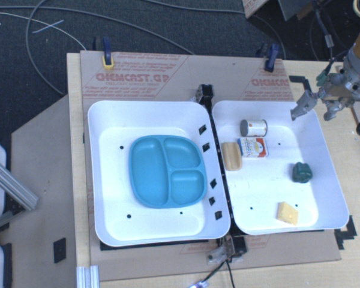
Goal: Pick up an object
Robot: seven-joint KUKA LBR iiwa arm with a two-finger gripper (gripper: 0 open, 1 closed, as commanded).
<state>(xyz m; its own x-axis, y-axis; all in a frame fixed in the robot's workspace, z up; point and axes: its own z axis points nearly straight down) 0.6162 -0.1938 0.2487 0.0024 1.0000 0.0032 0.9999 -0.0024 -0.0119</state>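
- Hovering at the right bin's (330, 179) upper right rim, the claw (317, 108) has its fingers spread, pinching nothing.
- Inside that bin: small can (254, 127), printed packet (252, 147), tan block (231, 156), green lump (301, 172), yellow wedge (288, 213).
- Left bin (108, 215) holds a blue divided plate (167, 171).

Two white bins sit side by side on the desk (138, 65): the left bin (108, 125) holds a blue divided plate (167, 171). The right bin (324, 179) holds a small can (254, 128) on its side, a red-and-white packet (252, 147) touching it below, a tan block (231, 156) at the divider, a dark green lump (301, 172), and a yellow wedge (288, 213). The claw (317, 108) hangs over the right bin's far right corner, fingers spread apart, nothing between them.
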